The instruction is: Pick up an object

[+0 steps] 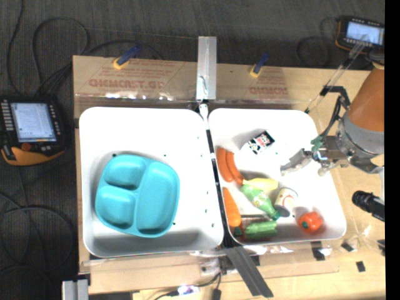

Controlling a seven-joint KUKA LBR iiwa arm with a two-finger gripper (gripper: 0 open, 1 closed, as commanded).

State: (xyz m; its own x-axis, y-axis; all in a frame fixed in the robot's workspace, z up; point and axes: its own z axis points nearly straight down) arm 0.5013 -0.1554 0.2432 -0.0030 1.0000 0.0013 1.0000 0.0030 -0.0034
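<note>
Hovering over the right bin [312, 124], the pincer [294, 163] (fingers apart, gripping nothing) hangs above the toy vegetables [259, 199].

Dark grey carpet [37, 230] with black cables [25, 74], wooden bench [294, 80] on top, handheld control screen [30, 130] lying at left.

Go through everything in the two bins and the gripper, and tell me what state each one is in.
Teal divided plate: upright, alone in the left bin.
Red tomato: resting in the right bin's corner.
Green bottle: lying on its side.
Carrot: lying flat.
Gripper: above the right bin, holding nothing.
</note>
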